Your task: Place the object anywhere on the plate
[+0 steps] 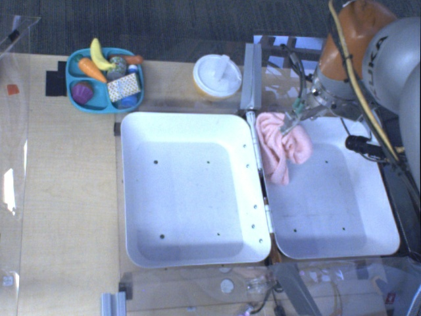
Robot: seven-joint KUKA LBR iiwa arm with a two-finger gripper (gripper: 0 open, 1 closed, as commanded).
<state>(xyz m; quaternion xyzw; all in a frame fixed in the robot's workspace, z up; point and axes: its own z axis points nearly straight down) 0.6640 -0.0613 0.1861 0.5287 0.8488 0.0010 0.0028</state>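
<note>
across the pale wooden bench (66,196) sit two shallow white bins side by side, the left-hand white bin (191,189) wide and bare of objects, the right-hand white bin (335,203) holding the work. from the right edge the grey arm with its orange band (368,38) leans in over the far corner of the right bin, presumably because that is where the cloth lies. next in size, the crumpled pink cloth (283,151) is bunched against the right bin's left wall near its far corner, one fold trailing toward the near side; soft as it is, it would likely sag and drag if lifted by one edge. the two-finger gripper (294,116) sits right at the cloth's upper edge, but whether it is pinching the fabric or spread apart i cannot tell at this slant. beyond the bins, the round white plate with a yellow rim (217,76) waits on the bench just past the left bin's far right corner, so the carry looks short. furthest left, a blue divided tray of toy food (105,79) stands apart, seemingly irrelevant to the job.
</note>
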